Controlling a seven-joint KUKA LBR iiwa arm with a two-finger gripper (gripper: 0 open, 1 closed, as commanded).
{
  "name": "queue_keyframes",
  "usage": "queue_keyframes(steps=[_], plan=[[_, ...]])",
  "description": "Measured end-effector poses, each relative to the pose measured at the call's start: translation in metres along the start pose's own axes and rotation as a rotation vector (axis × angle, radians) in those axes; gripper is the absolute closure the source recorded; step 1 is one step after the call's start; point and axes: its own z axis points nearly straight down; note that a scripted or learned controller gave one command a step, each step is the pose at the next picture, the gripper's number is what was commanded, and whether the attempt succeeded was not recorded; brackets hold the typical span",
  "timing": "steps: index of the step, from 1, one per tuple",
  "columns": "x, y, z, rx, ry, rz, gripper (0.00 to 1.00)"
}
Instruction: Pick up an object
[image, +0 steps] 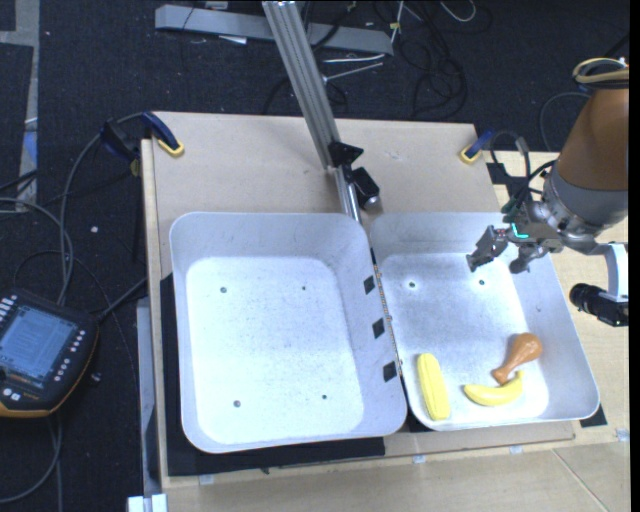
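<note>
Three toy foods lie near the front of the right bin (560, 300): a yellow corn cob (433, 386), a yellow banana (492, 394) and an orange-brown drumstick (519, 355). My gripper (503, 253) hangs over the back part of that bin, well behind the drumstick and apart from all three. Its two dark fingers are spread, open, with nothing between them.
The left bin (270, 330) sits beside the right one, their rims meeting at the middle. A slanted metal pole (318, 110) rises behind the bins. Clamps (163, 135) hold the bench's back corners. A pendant (35, 350) lies on the floor at left.
</note>
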Motion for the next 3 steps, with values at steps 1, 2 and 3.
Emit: queue_keyframes(steps=[1, 2, 3], plan=[[0.0, 0.0, 0.0, 0.0, 0.0, 0.0, 0.0], [0.008, -0.002, 0.06, 0.005, 0.001, -0.001, 0.0], [0.01, 0.002, 0.121, 0.005, 0.001, 0.0, 0.0]])
